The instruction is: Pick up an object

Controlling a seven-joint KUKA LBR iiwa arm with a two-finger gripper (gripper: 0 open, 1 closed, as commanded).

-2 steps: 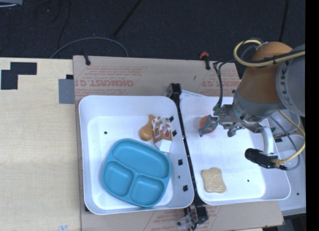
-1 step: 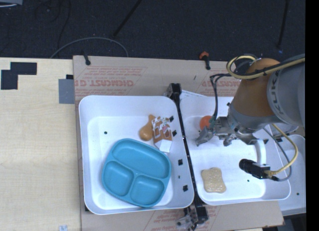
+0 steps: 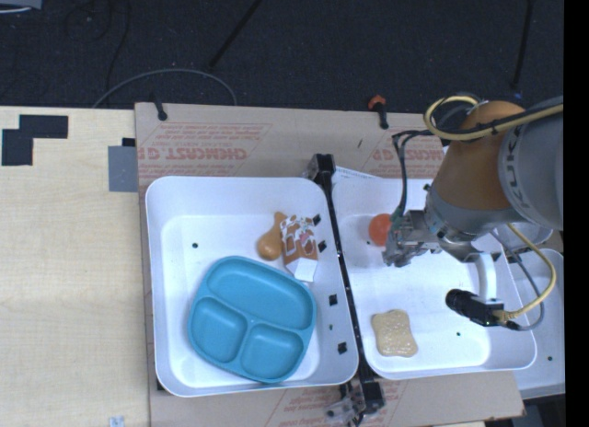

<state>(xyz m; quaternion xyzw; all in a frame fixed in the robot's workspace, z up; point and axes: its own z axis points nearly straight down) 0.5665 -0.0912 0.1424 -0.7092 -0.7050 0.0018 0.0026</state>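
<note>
Nearest, in the right bin [image 3: 460, 353], a pale tan lumpy piece [image 3: 395, 333] lies flat by the front wall; what it is cannot be made out. In the left bin [image 3: 170, 259] a blue plate [image 3: 250, 317] with three compartments fills the front half.

Further back in the right bin, the gripper [image 3: 398, 252] hangs low beneath the arm's orange band. Its tip is a dark blur, so whether it is spread or pressed together cannot be told, and nothing is seen held in it. An orange ball [image 3: 380, 228] sits just beside it on the left, partly hidden by the tool; contact is unclear.

Behind the plate lies a brown toy [image 3: 270, 244], touching a patterned brown-and-white piece [image 3: 299, 236] too small to identify. The bins rest on a cardboard sheet [image 3: 230, 144].
</note>
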